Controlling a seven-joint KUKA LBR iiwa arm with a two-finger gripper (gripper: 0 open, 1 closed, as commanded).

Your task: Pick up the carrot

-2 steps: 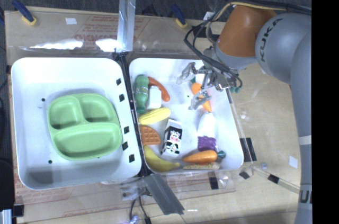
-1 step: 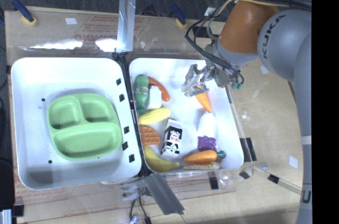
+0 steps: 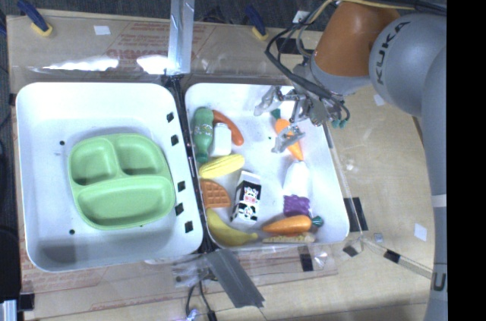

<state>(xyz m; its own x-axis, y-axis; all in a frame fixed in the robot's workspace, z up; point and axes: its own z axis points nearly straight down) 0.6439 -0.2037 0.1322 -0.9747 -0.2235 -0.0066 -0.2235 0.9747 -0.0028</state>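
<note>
Approach step, not yet a grasp. End effector (image 3: 292,122) low over the right bin (image 3: 336,168), toward that bin's 1 o'clock corner, wrist cables bunched around it. Open or closed: cannot tell from this slant.

Carrot (image 3: 287,225) lying flat at the bin's 5 o'clock, near the front wall, green tuft pointing to 3 o'clock. Just beside a purple item (image 3: 296,204) at its 12 o'clock and a banana (image 3: 228,232) at its 9 o'clock; whether touching either, unclear. White bottle (image 3: 298,177) between carrot and end effector.

Directly under the end effector, a small orange piece (image 3: 295,150); too cluttered there to say what it is or whether anything grips it. Nothing seen lifted clear of the bin floor.

Judged: carrot untouched, task barely begun. Next move likely calls for travel toward 6 o'clock, past the white bottle, then a descent square across the carrot's middle, away from the purple item and the wall. Risk: crowding at the front corner, a nudge of neighbours, or a pinch on the wrong orange thing.

Left bin (image 3: 30,160) with green tray (image 3: 121,179) not involved.
</note>
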